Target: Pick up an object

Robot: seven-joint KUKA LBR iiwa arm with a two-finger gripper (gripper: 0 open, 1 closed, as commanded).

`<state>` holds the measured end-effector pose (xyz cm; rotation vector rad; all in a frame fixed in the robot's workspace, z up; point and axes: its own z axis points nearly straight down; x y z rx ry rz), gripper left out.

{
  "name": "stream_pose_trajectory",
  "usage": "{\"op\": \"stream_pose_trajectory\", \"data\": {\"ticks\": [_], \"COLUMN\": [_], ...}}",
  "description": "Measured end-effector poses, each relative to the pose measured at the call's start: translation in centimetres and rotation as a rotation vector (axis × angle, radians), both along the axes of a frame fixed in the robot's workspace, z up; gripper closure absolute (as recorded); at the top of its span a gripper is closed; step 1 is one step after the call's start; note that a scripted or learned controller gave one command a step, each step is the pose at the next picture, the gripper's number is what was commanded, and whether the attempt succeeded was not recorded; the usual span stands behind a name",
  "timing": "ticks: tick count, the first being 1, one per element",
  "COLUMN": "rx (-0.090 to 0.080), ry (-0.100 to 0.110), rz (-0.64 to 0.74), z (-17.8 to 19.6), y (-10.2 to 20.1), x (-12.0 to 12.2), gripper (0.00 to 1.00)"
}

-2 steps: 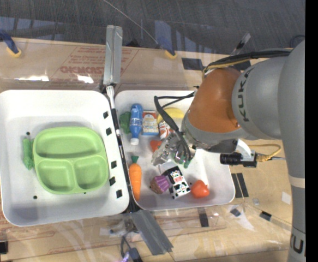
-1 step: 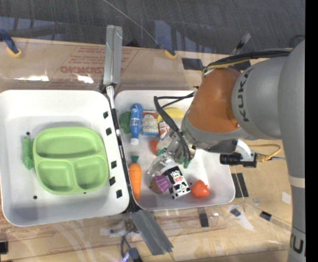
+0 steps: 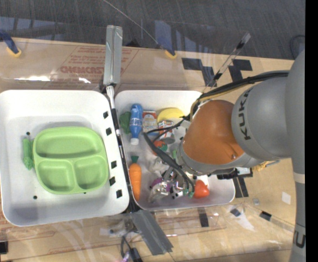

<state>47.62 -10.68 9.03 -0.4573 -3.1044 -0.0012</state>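
So the arm (image 3: 257,124) comes in from the right and hangs low over the right bin (image 3: 216,198), its orange band (image 3: 210,132) covering a good chunk of what's inside. The jaws (image 3: 172,185) sit down in the clutter near the bin's front edge, but honestly I can't tell if they're open or closed, or if anything's in them, too much cable and junk around. Along the bin's left side there's a carrot (image 3: 135,179) lying lengthwise, a blue and white bottle (image 3: 136,123) further back, a yellow piece (image 3: 171,114) just beside that, and a red bit (image 3: 201,189) near the wrist. Left bin (image 3: 17,201) holds a green divided tray (image 3: 70,159), well apart from all this
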Motion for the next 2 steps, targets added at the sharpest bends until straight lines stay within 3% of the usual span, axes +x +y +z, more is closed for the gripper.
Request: {"op": "stream_pose_trajectory", "data": {"ticks": [2], "rx": [-0.006], "ry": [-0.001], "rz": [-0.229], "z": [0.1], "y": [1.2], "x": [7.9], "gripper": [0.00]}}
